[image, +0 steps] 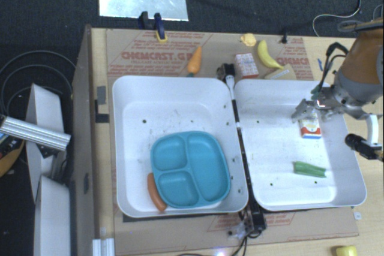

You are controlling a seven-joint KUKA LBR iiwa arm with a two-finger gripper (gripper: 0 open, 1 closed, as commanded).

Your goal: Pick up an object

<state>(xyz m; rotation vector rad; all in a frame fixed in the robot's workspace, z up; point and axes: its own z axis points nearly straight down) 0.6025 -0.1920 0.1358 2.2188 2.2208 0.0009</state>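
The hand [312, 110] hangs over the right bin [273, 189], right above a small carton [310, 128]; its grip cannot be made out. A green pod [309, 169] lies just nearer. In the left bin [129, 129] sit a blue tray [189, 169] and a sausage [156, 192]. A banana [267, 56] lies on the tabletop beyond.

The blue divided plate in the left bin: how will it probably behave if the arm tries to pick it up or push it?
The blue divided plate looks like rigid moulded plastic, so it is probably stiff and light. It lies flat and wide, so it would likely slide rather than tip or roll. Its smooth low rim may be slippery, and pushing could nudge the orange sausage beside it.
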